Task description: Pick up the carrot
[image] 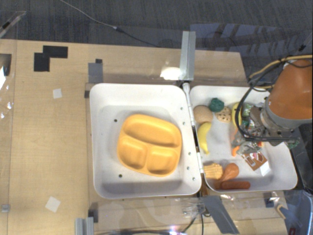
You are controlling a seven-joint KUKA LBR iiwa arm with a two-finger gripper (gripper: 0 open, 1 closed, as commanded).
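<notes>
Carrot [235,150] colour can be seen as a small orange bit in the right bin [281,182], just under the gripper [244,140] and partly hidden by it. How much of the carrot is covered cannot be told. The gripper is seen low over the middle of that bin, at the end of the grey arm [283,126] with the orange band [293,89]. Whether the jaws are spread or pressed together cannot be told, because the wrist and its cables block them. A small brown and white packet [255,160] is seen just right of the orange bit. A yellow banana [203,136] is laid to the left of the gripper, with a tan potato [203,114] above it. A green piece [216,104] and a spotted cookie [224,114] are found near the top of the bin. Along the near wall, a waffle-like piece [212,170], a brown drumstick [230,171] and a red sausage [234,184] are set close together. In the left bin [105,131], a yellow tray [149,144] with three parts is laid flat.
</notes>
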